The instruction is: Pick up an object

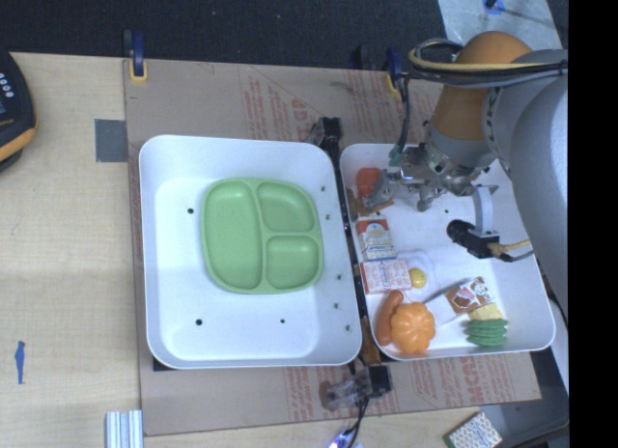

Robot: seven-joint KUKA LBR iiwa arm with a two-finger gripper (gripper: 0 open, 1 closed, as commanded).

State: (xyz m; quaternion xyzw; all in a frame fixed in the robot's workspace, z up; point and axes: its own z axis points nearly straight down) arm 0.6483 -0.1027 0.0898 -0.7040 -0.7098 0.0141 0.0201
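Two bins point(159, 243), claw point(401, 185) over right bin point(526, 292)

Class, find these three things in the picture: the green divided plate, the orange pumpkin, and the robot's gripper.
green divided plate point(261, 235), camera view, its middle ridge.
orange pumpkin point(412, 327), camera view, its top.
gripper point(404, 183), camera view, between its fingertips.

Both white bins point(164, 330) look like smooth, slightly glossy plastic. The green divided plate point(261, 235) seems matt plastic. The bench point(58, 272) shows pale wood grain under brown cardboard point(241, 98).
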